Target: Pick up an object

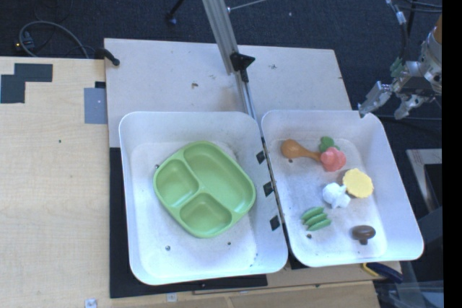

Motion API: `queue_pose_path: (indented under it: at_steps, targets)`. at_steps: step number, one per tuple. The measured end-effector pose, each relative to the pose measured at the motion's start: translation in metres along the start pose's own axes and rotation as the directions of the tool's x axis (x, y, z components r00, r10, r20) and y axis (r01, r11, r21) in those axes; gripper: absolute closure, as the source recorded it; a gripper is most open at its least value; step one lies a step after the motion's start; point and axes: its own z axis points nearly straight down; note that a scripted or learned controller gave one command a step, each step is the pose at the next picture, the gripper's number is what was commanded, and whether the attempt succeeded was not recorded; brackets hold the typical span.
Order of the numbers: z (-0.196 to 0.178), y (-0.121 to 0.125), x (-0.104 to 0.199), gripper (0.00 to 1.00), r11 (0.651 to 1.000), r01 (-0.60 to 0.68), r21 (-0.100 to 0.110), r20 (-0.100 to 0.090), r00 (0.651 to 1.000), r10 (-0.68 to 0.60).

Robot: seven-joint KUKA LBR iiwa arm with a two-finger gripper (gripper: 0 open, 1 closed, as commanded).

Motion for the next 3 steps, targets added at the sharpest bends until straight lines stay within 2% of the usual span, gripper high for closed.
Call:
queue_pose_path:
  at_steps: [1,3]
  targets:
    - [0.000,0.000,0.000,0.00,1.000,0.001,0.001,0.001,1.000,-0.001]
    - [0.091,-0.001,0.009,0.00,1.000,0.000,0.004,-0.001,1.000,0.000]
